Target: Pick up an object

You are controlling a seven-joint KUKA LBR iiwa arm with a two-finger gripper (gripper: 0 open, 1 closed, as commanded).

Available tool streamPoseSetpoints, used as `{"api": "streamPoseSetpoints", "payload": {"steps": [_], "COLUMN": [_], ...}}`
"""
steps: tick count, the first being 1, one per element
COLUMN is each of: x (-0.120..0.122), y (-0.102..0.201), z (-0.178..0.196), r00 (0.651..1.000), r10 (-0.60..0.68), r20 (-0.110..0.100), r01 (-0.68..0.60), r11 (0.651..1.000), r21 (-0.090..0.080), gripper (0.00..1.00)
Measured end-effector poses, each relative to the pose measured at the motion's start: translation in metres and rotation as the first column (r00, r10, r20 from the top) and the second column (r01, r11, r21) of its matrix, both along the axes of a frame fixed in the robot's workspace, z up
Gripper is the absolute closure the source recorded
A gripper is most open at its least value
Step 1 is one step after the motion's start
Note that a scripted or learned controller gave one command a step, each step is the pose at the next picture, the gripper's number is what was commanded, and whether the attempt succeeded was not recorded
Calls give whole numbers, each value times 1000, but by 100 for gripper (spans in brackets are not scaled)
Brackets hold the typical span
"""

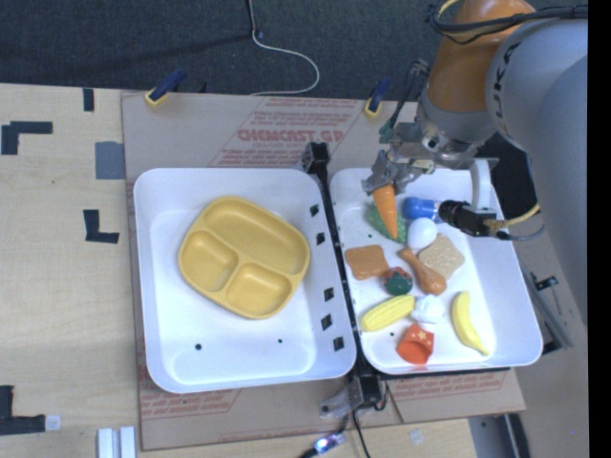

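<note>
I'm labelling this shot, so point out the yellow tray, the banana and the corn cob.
yellow tray (244,256), camera view, on its centre divider.
banana (471,322), camera view, mid-length of the peel.
corn cob (388,312), camera view, middle of the cob.

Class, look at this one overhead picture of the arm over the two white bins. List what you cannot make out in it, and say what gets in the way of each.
- Gripper in the camera view: its own body hides whether the fingers grip the carrot.
- Green item: mostly covered by the carrot, so not identifiable.
- Blue item: partly behind the white egg-shaped piece.
- Arm: cut off by the right edge.
</note>
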State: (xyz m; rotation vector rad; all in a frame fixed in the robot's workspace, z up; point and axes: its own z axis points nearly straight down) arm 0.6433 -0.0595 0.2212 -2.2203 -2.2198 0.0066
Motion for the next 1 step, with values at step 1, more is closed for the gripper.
{"api": "streamPoseSetpoints", "payload": {"steps": [1], "x": [2], "y": [-4], "z": [5], "r00": [1000], "r10": [1], "r20": [2], "r01": [-1], "r11": [1000], "r21": [0], "gripper": [100]}}
